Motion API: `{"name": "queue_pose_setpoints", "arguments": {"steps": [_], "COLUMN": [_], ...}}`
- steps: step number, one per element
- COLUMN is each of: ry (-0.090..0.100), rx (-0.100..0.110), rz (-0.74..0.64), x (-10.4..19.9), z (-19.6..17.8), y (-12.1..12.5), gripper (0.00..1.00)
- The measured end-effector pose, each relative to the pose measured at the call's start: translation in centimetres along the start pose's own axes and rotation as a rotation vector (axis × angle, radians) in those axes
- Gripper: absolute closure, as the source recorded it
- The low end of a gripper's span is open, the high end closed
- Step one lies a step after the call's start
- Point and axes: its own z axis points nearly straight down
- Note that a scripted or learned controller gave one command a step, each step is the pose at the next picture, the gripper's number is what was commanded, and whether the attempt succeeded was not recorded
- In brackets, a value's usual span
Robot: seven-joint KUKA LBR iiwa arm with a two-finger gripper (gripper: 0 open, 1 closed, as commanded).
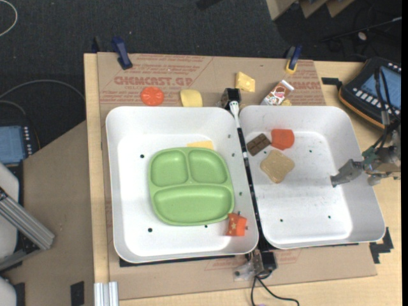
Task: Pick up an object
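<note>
In the right bin (pixel 357 215) three things lie near its far left corner: a dark brown block (pixel 257 144), a red-orange piece (pixel 282 138) and a tan bread slice (pixel 276 166). My gripper (pixel 343 174) reaches in low over that bin's right side, well to the right of the bread slice and apart from all three. Nothing shows in its grasp. The left bin (pixel 127 190) holds a green divided plate (pixel 190 186), a pale yellow piece (pixel 201 145) at the plate's far edge, and a small orange object (pixel 236 224) at the front right corner.
On the board behind the bins lie an orange disc (pixel 152 95), a yellow lump (pixel 190 98), a yellow wedge (pixel 245 81), a red-and-white packet (pixel 277 94) and a black item (pixel 231 97). Blue clamps (pixel 121 53) hold the board. A handheld pendant (pixel 376 88) sits at the right.
</note>
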Motion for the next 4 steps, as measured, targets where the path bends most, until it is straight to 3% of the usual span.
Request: {"name": "queue_pose_setpoints", "arguments": {"steps": [1, 2, 3, 4], "ry": [0.001, 0.001, 0.031, 0.004], "rx": [-0.008, 0.003, 0.065, 0.003], "rz": [-0.011, 0.0, -0.011, -0.007], "x": [6.0, 6.2, -3.2, 5.4], "z": [4.9, 13.7, 13.9, 12.7], "y": [12.5, 11.7, 17.9, 18.8], "gripper": [0.0, 0.0, 0.0, 0.0]}}
